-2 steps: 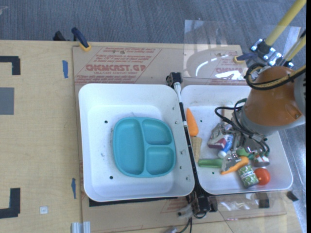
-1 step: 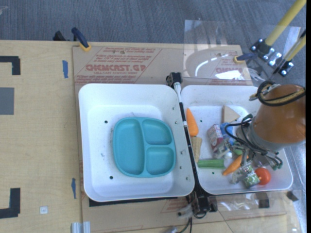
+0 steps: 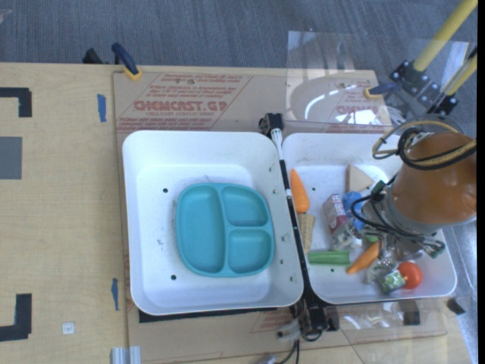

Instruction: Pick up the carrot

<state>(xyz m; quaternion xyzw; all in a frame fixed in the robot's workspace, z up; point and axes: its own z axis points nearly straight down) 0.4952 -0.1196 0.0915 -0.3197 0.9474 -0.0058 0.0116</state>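
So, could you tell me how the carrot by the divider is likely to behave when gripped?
The carrot looks smooth and tapered, so it may slip from a pinch. Being rounded, it could roll if nudged. It looks rigid rather than floppy.

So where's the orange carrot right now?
In the camera view, the carrot lies in the right bin, against its left wall, just above the ice cream cone and left of the gripper.
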